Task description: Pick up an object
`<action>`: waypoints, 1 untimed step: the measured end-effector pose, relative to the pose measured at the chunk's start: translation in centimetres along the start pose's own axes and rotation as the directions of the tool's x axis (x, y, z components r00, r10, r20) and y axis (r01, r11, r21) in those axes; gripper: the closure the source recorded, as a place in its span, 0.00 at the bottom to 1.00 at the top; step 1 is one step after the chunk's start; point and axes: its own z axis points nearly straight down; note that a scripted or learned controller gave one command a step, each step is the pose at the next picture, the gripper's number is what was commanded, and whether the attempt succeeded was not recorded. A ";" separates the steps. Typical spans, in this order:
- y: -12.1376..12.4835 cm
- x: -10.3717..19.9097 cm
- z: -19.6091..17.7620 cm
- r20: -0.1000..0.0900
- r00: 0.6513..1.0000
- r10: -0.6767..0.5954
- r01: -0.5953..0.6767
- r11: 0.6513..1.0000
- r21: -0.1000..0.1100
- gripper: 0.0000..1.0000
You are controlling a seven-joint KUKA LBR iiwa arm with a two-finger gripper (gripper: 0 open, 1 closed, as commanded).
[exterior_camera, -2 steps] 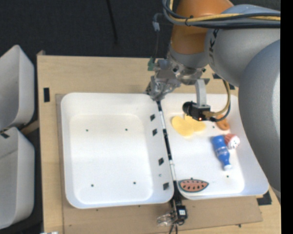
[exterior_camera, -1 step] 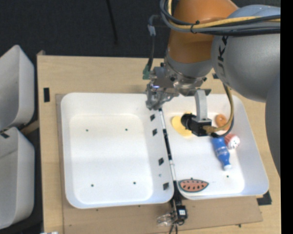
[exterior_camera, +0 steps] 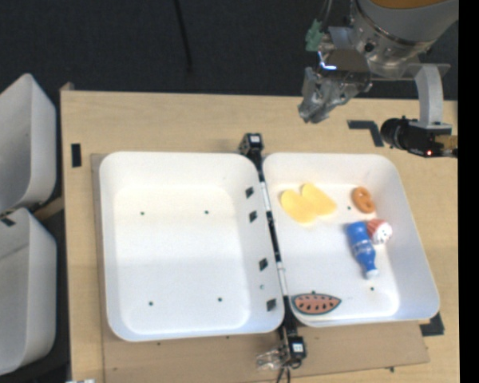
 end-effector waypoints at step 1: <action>-1.4 2.7 11.5 0.003 1.000 -0.006 0.006 0.999 0.032 1.00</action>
